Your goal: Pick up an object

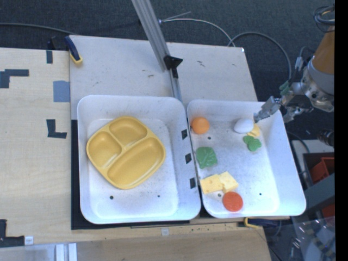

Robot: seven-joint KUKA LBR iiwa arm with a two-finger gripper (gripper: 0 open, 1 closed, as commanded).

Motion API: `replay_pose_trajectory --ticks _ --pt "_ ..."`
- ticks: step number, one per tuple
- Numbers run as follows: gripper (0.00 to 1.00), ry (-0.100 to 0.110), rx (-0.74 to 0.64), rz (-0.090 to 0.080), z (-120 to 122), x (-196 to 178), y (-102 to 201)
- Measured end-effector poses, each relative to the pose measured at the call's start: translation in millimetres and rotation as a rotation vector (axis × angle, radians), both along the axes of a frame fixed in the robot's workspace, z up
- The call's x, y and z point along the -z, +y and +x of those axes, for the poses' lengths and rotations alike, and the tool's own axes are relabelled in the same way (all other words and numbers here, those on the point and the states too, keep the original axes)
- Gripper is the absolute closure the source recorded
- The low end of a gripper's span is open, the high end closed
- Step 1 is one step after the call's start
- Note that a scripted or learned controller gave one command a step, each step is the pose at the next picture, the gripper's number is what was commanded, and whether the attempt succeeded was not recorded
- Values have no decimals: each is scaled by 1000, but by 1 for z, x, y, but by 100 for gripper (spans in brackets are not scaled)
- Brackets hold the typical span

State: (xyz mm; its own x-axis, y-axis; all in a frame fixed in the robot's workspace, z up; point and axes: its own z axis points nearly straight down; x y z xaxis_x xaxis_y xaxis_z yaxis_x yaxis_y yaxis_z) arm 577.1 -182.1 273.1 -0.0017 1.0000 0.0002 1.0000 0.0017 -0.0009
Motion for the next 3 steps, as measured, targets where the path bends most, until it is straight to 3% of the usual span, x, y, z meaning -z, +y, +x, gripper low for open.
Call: replay_pose_trajectory --ticks 1,2,3 --pt "0 8 1 0 30 130 -24" --pt "0 2 -6 1 44 187 91" --pt "0 2 1 -1 26 185 82"
